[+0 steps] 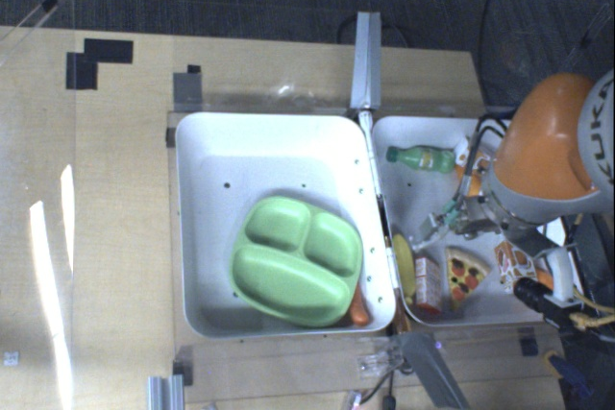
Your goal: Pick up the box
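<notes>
A green tray lies in the left bin; the claw hangs over the right bin.

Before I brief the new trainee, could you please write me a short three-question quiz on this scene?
1. True or false: the green tray lies in the right bin.
2. Which thing lies nearest the right bin's far wall: A) pizza slice, B) green bottle, C) banana?
3. Fill in: the end effector hangs over the ___ bin.

Key: 1 false; 2 B; 3 right.
</notes>
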`<state>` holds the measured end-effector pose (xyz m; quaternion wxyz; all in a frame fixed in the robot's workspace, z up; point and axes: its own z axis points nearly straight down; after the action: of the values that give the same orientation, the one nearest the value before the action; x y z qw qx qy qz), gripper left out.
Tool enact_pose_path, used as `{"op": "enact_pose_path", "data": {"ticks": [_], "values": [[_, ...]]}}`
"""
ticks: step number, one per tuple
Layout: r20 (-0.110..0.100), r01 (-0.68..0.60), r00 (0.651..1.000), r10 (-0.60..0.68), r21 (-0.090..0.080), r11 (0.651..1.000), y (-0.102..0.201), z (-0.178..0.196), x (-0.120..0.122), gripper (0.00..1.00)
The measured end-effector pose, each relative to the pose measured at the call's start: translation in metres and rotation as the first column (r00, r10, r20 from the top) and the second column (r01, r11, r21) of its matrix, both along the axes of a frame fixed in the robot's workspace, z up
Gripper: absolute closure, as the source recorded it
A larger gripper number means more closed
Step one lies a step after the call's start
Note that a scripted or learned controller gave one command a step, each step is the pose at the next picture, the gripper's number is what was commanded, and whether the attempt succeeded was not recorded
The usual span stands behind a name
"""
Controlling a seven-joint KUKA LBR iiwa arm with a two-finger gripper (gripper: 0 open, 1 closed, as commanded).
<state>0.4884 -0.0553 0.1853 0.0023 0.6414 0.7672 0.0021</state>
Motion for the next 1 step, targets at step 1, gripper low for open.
{"op": "enact_pose_path", "data": {"ticks": [1], "values": [[0.009, -0.087, 0.996, 0.087, -0.009, 0.996, -0.0376, -0.0866, 0.0021, 0.00]]}}
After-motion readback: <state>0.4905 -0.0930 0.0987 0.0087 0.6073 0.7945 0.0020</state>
